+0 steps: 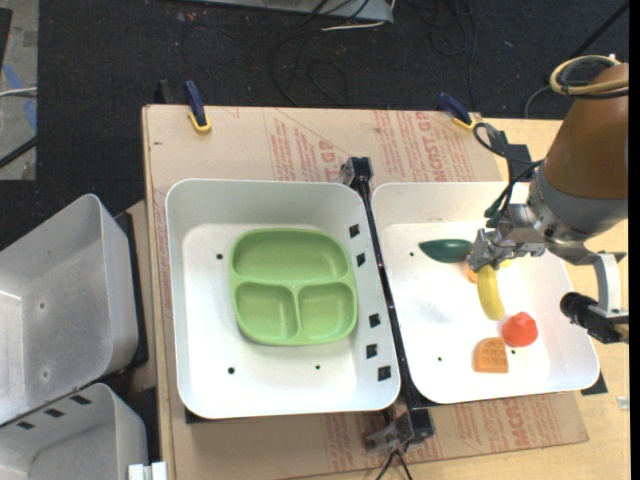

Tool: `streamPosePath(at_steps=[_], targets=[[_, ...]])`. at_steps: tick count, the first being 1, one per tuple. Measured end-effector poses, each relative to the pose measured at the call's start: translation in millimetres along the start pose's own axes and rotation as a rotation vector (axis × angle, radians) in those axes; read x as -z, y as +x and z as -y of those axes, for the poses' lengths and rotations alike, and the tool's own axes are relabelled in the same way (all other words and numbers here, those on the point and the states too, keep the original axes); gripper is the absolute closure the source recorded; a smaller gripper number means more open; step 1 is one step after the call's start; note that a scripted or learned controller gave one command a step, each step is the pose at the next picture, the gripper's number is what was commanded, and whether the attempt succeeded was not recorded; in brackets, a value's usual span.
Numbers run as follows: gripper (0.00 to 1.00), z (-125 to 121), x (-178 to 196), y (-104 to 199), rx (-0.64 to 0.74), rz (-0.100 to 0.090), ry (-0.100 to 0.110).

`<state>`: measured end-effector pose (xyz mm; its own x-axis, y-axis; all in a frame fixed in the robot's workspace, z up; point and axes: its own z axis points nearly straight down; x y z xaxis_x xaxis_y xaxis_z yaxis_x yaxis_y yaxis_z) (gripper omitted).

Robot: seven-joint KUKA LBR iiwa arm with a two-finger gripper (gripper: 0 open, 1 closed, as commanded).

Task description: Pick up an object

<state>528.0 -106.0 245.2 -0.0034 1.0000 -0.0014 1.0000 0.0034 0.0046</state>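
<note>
Banana (489, 294) lies in the right bin (560, 378), right of frame centre, long axis near vertical, top end under the claw (487, 256); claw's state cannot be told.

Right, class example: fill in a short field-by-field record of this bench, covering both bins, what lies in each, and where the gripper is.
left bin: green divided tray
right bin: yellow banana, red round item, orange waffle-like piece, dark green item
gripper: low over the right bin, at the banana's upper end
holding anything: cannot tell
</note>
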Motion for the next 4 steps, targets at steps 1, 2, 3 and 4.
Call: streamPosePath(at_steps=[1,2,3,4], targets=[[1.00,-19,-13,50,0.004,-0.001,0.003],[1.00,-35,-24,103,0.005,-0.002,0.004],[1.00,-56,-12,149,0.005,-0.003,0.001],[1.00,-84,-16,200,0.004,-0.002,0.001]])
